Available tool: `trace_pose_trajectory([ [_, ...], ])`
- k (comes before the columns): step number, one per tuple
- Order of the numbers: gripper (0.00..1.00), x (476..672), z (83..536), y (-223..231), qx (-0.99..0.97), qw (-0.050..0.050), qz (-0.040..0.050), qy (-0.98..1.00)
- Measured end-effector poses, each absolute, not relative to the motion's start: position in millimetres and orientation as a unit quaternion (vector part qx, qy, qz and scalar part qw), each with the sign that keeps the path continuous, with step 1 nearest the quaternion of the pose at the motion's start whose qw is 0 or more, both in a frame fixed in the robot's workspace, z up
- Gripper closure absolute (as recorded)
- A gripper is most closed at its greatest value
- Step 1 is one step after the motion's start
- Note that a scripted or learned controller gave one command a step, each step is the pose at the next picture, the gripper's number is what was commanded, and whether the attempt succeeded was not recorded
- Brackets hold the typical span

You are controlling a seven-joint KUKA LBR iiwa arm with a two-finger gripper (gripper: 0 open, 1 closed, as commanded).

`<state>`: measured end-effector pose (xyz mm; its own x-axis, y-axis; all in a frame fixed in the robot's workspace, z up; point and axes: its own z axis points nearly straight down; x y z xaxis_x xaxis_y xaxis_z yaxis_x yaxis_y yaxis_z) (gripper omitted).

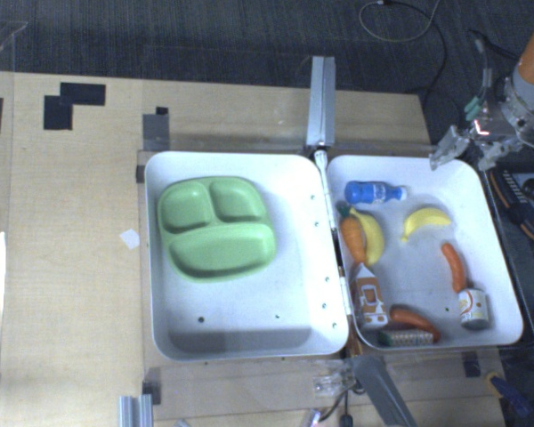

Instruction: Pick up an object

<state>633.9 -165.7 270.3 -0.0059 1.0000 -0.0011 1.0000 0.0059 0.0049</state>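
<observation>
Though the right bin (481, 185) holds several things, none sits between the jaws, which hang outside its far right corner; whether they are spread or pressed together cannot be told. The blue bottle (374, 192) lies on its side near the far wall, long axis left to right, its cap end not clear. A banana (425, 221) curves beside it, another banana (372, 237) touches a carrot (352, 238) that runs near to far. A sausage (453, 266), a can (473, 309) and a carton (367, 297) lie nearer. The left bin (249, 327) holds a green tray (217, 227). The gripper (467, 148) is above the table (62, 238).
</observation>
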Motion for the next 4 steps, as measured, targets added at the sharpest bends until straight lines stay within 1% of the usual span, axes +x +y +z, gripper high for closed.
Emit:
trace_pose_trajectory([
  [1, 0.00, 643.1, 88, -107, 0.687, 0.004, 0.0029, 0.727],
  [2, 0.00, 620.9, 89, -149, 0.610, 0.004, 0.0022, 0.792],
  [3, 0.00, 536.8, 90, -130, 0.633, 0.005, 0.0035, 0.774],
  [4, 1.00, 540.1, 102, -129, 0.632, 0.008, 0.0065, 0.775],
])
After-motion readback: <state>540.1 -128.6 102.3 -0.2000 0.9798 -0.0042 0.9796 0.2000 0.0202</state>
